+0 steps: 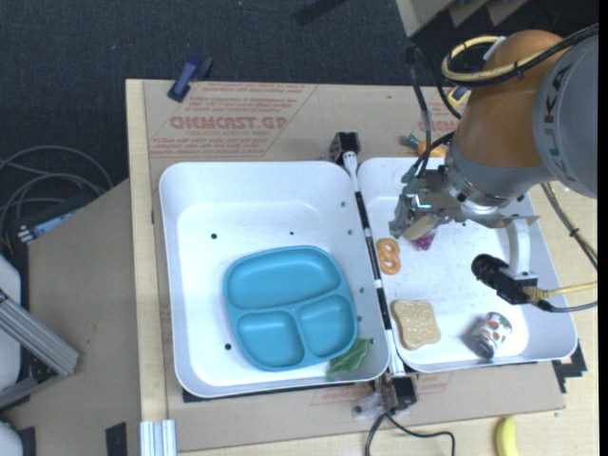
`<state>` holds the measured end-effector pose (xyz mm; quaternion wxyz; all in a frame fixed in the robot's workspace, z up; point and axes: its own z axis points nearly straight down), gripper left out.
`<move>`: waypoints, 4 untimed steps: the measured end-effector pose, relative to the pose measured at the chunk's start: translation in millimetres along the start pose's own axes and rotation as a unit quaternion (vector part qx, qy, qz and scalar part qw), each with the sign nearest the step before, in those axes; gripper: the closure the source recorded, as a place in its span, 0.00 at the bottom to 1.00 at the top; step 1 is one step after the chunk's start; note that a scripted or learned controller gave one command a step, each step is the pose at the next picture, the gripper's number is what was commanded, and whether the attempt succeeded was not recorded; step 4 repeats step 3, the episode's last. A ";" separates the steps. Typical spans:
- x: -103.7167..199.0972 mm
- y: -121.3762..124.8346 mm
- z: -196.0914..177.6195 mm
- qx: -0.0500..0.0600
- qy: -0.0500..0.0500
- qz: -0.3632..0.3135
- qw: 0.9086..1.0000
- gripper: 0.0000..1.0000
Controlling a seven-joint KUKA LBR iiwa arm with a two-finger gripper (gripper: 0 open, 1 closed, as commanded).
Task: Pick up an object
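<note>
Purple obj (pixel 424 240) lay in right bin (pixel 456 297), upper-left area, just at the hand's (pixel 418 224) tip. Couldn't tell if the hand was apart or clamped; arm blocked it. Judged best move: center over purple obj, descend straight, close firmly. Pretzel (pixel 388 255) sat just at 8 o'clock of it, so avoid nudging. Toast (pixel 415 322) further at 6 o'clock; blue tray (pixel 285 302) in left bin (pixel 190 207).

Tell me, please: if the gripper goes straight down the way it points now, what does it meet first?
Probably the small purple object under the gripper, on the right bin's floor. Depth is unclear.
</note>
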<state>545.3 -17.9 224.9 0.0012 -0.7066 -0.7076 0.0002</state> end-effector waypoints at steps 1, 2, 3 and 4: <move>50.5 -5.7 -19.1 -0.002 0.000 0.000 1.000 1.00; 59.7 -23.0 15.3 0.001 0.000 0.001 1.000 1.00; -6.0 -0.7 -21.5 -0.002 -0.001 0.001 1.000 1.00; -6.0 -0.7 -21.5 -0.002 -0.001 0.001 1.000 1.00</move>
